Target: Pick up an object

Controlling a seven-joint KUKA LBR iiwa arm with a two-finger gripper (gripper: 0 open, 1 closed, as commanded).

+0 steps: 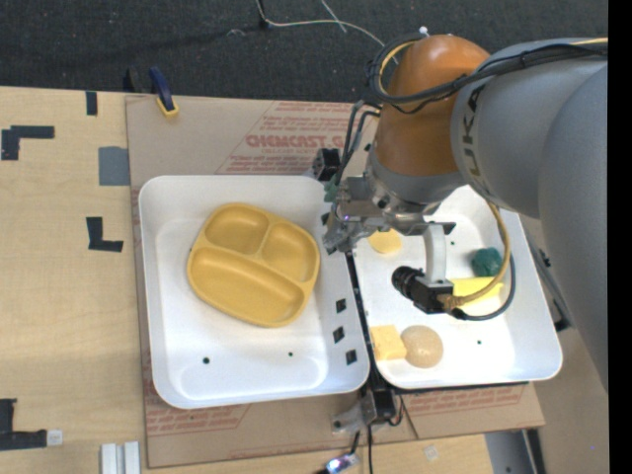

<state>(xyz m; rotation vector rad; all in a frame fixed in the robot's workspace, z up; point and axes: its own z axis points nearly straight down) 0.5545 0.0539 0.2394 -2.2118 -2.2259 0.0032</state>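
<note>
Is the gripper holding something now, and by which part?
It cannot be told. The gripper hangs beside a pale yellow piece in the right bin, but no hold on it is visible.

Dark carpet (pixel 118 18), pale wooden bench (pixel 59 314), cardboard sheet (pixel 247 136), black tape marks (pixel 94 230)

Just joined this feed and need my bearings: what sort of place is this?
Probably a robotics lab bench: a grey arm reaches over two white bins set on cardboard, the left bin holding a yellow plate, the right bin small toy-like pieces.
</note>
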